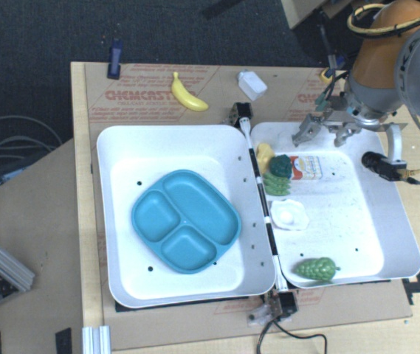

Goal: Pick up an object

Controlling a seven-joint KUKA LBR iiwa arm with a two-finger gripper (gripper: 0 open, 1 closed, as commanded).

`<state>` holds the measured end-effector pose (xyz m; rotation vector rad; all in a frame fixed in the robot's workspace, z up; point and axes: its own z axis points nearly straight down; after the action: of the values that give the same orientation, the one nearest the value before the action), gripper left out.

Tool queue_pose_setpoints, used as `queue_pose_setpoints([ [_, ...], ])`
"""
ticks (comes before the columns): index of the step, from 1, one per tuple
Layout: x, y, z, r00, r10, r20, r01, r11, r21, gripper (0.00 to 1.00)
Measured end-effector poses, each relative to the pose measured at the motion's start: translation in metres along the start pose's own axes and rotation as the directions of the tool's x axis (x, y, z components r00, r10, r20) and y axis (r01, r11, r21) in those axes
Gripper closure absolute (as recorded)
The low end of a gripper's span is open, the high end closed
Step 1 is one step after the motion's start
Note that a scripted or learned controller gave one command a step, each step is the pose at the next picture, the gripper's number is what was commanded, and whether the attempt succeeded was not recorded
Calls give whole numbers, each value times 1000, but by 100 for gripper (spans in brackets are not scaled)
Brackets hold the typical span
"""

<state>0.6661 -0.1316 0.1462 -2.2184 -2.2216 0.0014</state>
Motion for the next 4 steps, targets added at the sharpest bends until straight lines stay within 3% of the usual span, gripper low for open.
queue_pose_setpoints([
  [1, 36, -21, 56, 1000, 1, 5, -1, 1000, -10, 0],
  [2, 36, -19, 44, 1000, 1, 5, -1, 1000, -19, 100],
  [3, 36, -19, 44, 1000, 1, 4, -1, 1000, -18, 0],
  [4, 36, -19, 34, 1000, 1, 5, -1, 1000, -20, 100],
])
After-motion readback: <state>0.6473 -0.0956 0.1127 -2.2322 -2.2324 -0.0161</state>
